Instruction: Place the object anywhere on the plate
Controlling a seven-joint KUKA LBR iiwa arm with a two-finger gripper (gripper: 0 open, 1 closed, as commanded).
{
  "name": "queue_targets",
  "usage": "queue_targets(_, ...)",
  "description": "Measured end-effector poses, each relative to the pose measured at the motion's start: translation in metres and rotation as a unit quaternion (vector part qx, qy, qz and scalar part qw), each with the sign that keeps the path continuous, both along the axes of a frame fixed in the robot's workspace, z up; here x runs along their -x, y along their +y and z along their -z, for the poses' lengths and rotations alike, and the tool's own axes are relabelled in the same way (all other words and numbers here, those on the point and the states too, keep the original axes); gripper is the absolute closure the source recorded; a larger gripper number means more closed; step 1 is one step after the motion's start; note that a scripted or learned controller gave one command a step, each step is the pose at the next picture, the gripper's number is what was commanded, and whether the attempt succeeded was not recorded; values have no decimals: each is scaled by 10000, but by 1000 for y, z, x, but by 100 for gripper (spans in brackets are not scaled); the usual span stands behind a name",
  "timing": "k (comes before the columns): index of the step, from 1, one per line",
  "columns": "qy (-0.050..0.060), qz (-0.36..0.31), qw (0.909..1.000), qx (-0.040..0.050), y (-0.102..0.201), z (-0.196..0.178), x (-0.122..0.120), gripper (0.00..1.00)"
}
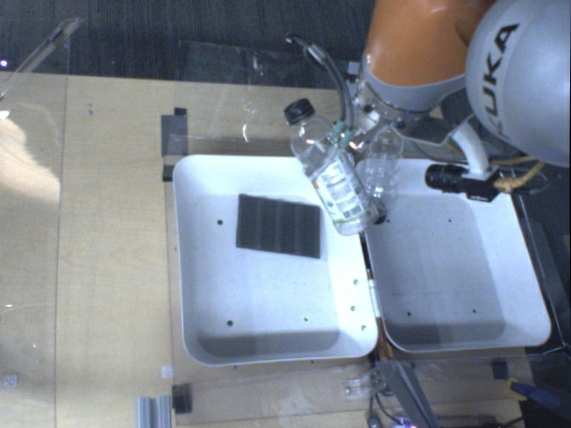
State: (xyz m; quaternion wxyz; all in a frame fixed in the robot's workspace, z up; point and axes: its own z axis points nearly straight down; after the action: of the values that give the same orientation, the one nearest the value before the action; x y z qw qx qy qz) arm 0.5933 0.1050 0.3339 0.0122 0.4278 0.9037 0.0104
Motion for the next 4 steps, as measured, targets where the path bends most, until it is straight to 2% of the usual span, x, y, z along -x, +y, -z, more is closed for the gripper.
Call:
queue_targets(1,-4,-1,10000,0,0,0,0,0)
queue_targets(2,135,811,9966,16,86,38,53,0)
queue_targets(3,107,798,9967,0,87,27,52,100)
queue_targets(4,75,-2368,9715,70,79,-65,52,100)
